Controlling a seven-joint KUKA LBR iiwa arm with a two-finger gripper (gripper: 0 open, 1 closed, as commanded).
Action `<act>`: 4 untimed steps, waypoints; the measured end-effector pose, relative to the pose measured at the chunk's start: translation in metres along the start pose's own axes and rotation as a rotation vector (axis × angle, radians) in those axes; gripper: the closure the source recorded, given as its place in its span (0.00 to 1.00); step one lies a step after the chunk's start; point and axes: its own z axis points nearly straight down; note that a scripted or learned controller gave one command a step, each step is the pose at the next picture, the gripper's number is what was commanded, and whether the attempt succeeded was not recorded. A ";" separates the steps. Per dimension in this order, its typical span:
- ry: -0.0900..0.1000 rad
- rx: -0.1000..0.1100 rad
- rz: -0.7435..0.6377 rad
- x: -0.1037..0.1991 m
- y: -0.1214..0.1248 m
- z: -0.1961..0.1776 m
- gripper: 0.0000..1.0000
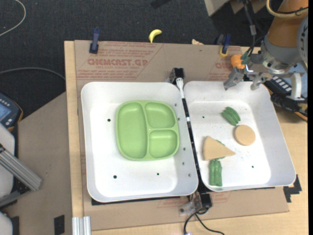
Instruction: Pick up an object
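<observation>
**Q:** Where is the claw sitting, and what is it gripping?

**A:** The gripper is hovering over the far edge of the right bin, fingers spread apart, gripping nothing.

**Q:** And the objects below?

**A:** Four are lying in that bin. A green pod is angling from upper left to lower right; a round tan disc is sitting just beside it. A tan wedge is pointing toward the left bin, which is holding a green divided plate. A green piece is lying lengthwise toward the near rim; its detail is hard to make out.
</observation>
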 end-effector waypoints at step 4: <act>0.002 -0.011 -0.010 0.154 0.004 0.004 1.00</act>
